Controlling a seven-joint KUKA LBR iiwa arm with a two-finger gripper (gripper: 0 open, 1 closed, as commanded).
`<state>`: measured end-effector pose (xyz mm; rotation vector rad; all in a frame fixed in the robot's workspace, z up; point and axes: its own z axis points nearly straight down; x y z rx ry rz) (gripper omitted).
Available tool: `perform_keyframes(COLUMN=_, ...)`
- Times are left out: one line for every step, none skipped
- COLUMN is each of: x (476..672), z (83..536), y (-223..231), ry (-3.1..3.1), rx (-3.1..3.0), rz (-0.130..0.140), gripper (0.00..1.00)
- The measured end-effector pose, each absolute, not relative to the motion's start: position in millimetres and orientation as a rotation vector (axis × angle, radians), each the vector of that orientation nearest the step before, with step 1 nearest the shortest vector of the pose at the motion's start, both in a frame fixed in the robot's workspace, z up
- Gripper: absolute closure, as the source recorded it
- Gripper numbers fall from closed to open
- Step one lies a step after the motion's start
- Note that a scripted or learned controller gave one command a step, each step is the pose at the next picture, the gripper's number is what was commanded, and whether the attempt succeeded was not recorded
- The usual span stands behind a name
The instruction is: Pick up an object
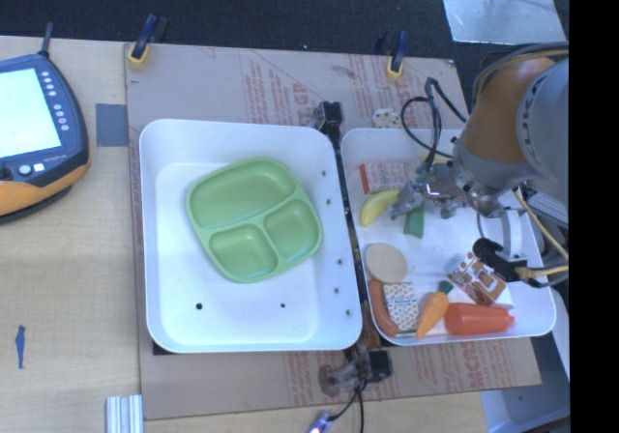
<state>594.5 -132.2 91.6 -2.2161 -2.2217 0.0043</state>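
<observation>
- Your arm (513,122) reached in from the right, over the right bin (372,143).
- Its fingers (418,201) pointed down at a small green piece (415,222) near the middle of that bin.
- You could not tell how far open the fingers were, or if they had hold of the green piece. It was too small and dark there to see.
- A yellow banana (377,206) lay just left of the green piece.
- A red and white packet (384,175) lay flat above the banana, near the bin's top.
- A round tan cookie (386,262) sat below the banana.
- At the bottom of the bin you had a hot dog (379,310), a carrot (432,312) and a long red thing (477,320), all close together.
- A small brown and white box (476,278) sat just above the red thing.
- The left bin (169,315) held a green plate (253,217) with three parts.
- A screen pad (37,136) lay on the desk (68,325), far to the left.
</observation>
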Motion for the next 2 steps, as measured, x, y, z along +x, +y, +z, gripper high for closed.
perform_keyframes(x=606.8, z=92, y=-100, ry=-2.223, rx=-2.216, rz=0.008, gripper=0.00)
perform_keyframes(x=647.7, z=88, y=-105, ry=-2.207, rx=-2.192, rz=0.048, gripper=0.00)
